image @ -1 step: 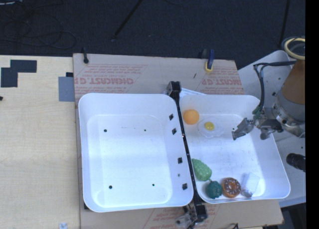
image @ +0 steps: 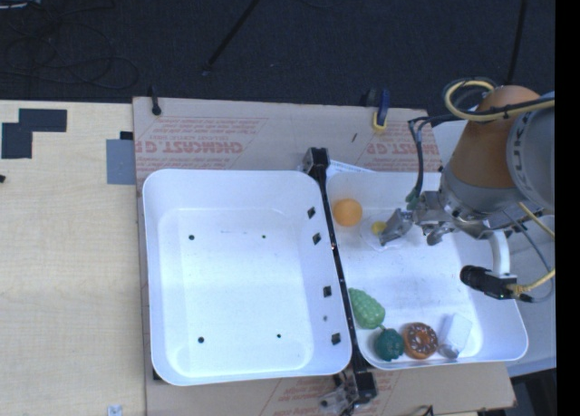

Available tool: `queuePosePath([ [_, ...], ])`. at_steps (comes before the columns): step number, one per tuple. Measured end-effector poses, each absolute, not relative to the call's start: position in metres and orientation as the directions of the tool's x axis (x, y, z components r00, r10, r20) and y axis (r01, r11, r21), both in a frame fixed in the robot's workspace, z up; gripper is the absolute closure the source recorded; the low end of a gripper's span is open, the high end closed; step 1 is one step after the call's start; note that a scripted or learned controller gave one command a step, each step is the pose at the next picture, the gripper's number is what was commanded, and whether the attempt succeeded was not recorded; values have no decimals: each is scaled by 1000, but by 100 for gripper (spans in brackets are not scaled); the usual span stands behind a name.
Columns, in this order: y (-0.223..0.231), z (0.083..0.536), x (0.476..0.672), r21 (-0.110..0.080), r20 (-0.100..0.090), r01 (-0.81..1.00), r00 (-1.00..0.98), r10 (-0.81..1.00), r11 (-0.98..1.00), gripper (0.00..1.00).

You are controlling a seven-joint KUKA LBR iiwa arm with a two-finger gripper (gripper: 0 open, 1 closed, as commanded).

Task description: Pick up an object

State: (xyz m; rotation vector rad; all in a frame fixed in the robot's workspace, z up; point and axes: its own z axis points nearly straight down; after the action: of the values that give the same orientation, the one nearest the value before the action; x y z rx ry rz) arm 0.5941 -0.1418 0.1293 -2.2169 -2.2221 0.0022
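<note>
Objects for picking all lie in the right bin (image: 507,351), operator, and your tool (image: 399,224) hangs over that bin's upper part, carried in from the right by the grey arm (image: 530,165) with its orange band (image: 485,147). You cannot tell from this view whether the tool is open or closed, as its metal parts blur together against the white floor; nothing can be made out in its grip.

Just to the tool's left you have an orange ball (image: 347,212), resting near the bin's upper left corner, close to the divider (image: 331,251) where the two bins meet. A small yellow item (image: 378,227) sits between the ball and the tool; its shape is too small to identify.

Further out, along the near edge of the right bin, you will find four things. A light green lumpy object (image: 366,307) lies beside the divider. A dark teal round object (image: 390,344) sits just below it, touching or nearly touching a brown ring-shaped donut (image: 419,340) on its right. A clear or whitish piece (image: 456,333) lies just right of the donut, hard to read against the bin.

The left bin (image: 159,224) stands beside the right one on a cardboard sheet (image: 227,138), which rests on the pale wooden table (image: 63,269)
</note>
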Motion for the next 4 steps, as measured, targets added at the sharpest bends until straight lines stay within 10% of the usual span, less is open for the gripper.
queuePosePath([
  [1,-90,86,627,-1,0,1000,-5,1000,5,0],
  [2,-94,100,627,2,-3,1000,-1,1000,1,100],
  [3,-94,100,627,2,-3,1000,0,1000,0,0],
  [4,-95,110,627,2,-3,1000,1,1000,-1,100],
])
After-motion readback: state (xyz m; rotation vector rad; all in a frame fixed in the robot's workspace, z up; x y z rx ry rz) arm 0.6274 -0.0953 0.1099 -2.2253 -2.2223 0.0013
